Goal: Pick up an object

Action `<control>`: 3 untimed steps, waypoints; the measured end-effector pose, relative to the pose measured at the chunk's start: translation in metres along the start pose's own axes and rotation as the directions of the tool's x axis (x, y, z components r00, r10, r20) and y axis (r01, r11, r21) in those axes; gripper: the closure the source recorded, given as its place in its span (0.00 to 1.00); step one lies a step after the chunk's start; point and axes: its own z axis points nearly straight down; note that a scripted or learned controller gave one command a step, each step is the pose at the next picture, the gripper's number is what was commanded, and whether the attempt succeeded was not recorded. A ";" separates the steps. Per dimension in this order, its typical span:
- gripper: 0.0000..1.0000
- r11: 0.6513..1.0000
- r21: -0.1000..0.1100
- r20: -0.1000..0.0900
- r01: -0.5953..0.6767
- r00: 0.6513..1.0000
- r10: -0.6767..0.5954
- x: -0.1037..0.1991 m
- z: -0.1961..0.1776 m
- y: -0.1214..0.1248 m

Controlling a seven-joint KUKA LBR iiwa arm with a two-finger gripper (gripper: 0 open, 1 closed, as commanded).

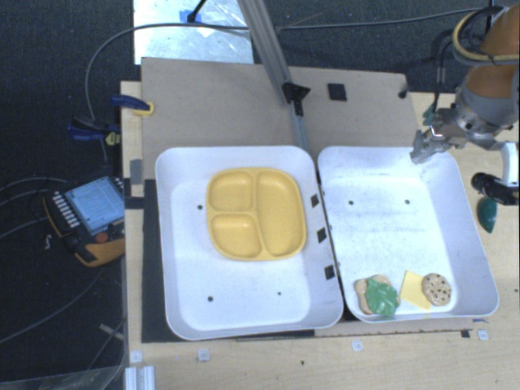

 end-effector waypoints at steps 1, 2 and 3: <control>1.00 1.000 0.000 -0.001 0.001 1.000 -0.001 0.000 -0.041 0.002; 1.00 1.000 0.004 -0.003 0.003 1.000 -0.003 0.048 -0.043 0.007; 1.00 1.000 0.005 -0.003 0.003 1.000 -0.003 0.100 -0.050 0.001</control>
